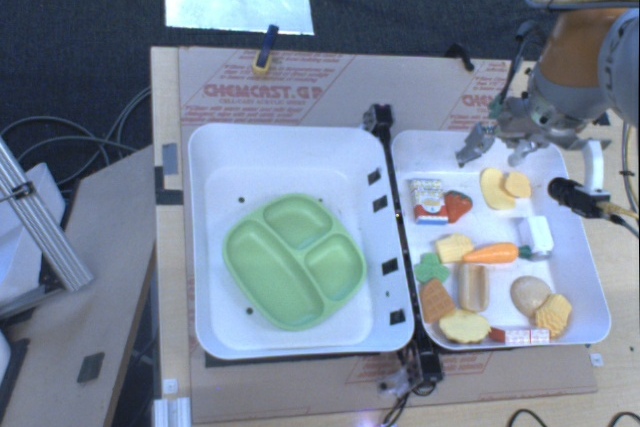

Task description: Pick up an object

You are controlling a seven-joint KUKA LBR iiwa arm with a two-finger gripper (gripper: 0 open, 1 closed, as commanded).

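Item: my claw, fingers spread and empty, hovering over the far edge of the right bin. Nearest target: yellow slices, just below. Method, as I judge: descend straight, straddle one slice, avoid the red piece.

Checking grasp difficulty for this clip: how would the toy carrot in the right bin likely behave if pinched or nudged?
The toy carrot looks like smooth moulded plastic, so probably stiff, light and a bit slippery. Its rounded, tapered body could roll or pivot when nudged. It lies against the white block, which may crowd a finger.
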